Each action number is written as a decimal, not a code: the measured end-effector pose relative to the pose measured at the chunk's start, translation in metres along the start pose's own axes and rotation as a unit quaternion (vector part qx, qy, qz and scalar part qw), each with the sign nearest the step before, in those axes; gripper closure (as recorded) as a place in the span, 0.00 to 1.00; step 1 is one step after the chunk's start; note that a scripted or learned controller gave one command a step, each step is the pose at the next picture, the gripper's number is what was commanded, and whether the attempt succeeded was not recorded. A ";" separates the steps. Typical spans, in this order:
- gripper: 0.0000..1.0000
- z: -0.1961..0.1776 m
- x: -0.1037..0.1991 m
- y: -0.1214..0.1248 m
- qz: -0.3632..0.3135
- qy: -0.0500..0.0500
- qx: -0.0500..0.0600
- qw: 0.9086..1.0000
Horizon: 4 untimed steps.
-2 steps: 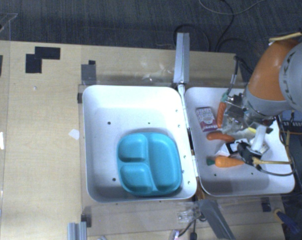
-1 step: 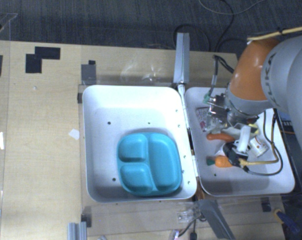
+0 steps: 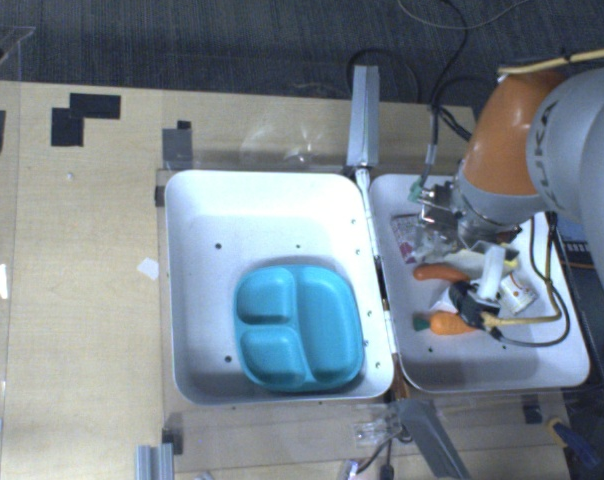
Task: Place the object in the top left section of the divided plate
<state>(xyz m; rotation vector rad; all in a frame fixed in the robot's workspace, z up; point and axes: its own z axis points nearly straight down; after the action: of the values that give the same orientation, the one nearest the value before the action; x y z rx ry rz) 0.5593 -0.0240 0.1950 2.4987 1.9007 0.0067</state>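
A blue divided plate point(image 3: 299, 326) lies in the left bin point(image 3: 212, 218), toward its front, with two small sections on its left and one large section on its right; all three hold nothing. In the right bin point(image 3: 542, 368) lie a toy carrot point(image 3: 445, 323) with a green top and a longer orange-red piece point(image 3: 440, 272) above it. My gripper point(image 3: 460, 258) hangs low over the right bin, just above those items, under the grey arm with its orange band. The wrist hides how its fingers stand.
A small printed packet point(image 3: 406, 234) lies at the right bin's back left. A metal post point(image 3: 363, 118) stands behind the seam between the bins. Black patches point(image 3: 82, 116) mark the bench at the back left. Cables trail behind the arm.
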 end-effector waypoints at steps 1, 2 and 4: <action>1.00 0.011 0.030 -0.052 -0.020 0.000 0.002 1.000; 1.00 0.008 0.096 -0.044 -0.059 0.000 0.001 0.998; 0.00 0.099 0.127 -0.101 -0.182 0.005 -0.014 0.983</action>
<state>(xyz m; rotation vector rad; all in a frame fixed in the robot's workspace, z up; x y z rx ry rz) 0.4967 0.1250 0.0955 2.0985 2.3119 0.0461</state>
